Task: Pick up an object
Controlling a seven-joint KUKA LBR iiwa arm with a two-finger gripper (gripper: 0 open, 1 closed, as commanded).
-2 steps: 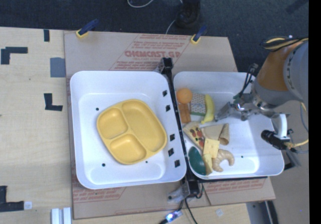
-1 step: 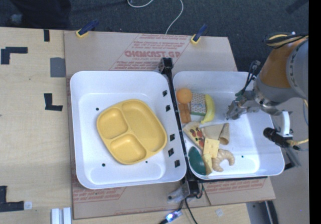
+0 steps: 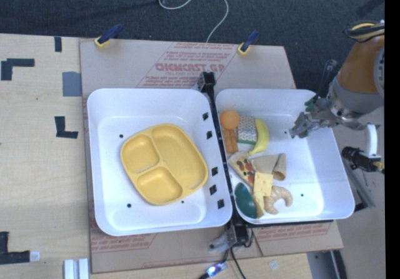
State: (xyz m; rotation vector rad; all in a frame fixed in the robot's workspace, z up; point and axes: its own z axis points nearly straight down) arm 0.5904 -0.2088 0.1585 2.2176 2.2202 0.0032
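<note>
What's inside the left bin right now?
The left bin holds one yellow divided plate with three compartments, lying flat near the middle, nothing on it. Small dark marks dot the bin floor around it. Whatever lies beneath the plate is covered.

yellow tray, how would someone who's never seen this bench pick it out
Of the two white bins side by side, look in the left bin. The yellow tray lies flat at its middle, alone there: a rounded plate with three compartments, unlike the small toy foods crowding the right bin.
</note>
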